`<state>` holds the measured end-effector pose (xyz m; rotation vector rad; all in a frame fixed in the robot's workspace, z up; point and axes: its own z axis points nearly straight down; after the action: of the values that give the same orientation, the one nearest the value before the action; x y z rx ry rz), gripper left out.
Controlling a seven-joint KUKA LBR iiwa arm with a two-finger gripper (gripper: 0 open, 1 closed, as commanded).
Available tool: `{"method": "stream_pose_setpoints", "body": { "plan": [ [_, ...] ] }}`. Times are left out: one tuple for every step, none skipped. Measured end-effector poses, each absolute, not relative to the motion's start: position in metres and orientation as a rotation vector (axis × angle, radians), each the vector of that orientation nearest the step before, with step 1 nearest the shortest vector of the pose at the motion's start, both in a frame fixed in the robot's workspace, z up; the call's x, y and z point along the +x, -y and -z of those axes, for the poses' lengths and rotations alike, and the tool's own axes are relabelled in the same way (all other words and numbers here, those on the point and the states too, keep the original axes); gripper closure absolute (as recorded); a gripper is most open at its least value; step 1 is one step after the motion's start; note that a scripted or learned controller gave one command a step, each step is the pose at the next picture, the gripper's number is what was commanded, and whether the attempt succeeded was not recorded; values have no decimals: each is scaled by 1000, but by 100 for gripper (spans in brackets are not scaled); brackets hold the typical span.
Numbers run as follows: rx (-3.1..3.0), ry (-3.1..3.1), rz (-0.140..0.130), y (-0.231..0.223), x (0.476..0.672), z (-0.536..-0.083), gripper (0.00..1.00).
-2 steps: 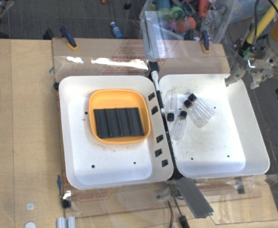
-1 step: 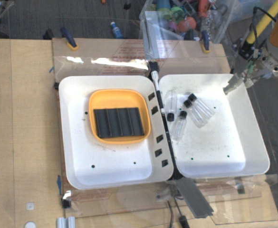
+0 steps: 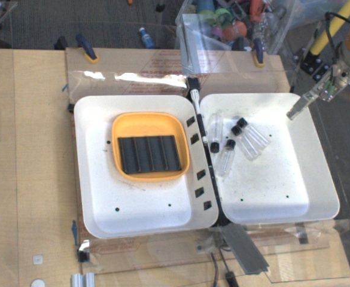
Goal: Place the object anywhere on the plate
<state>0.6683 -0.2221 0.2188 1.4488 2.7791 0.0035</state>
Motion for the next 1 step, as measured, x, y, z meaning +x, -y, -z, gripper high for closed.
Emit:
{"method": "stream_pose_setpoints", "body": {
  "plan": [
    [1449,-2779,-4,222,668,-219,0]
  ]
}}
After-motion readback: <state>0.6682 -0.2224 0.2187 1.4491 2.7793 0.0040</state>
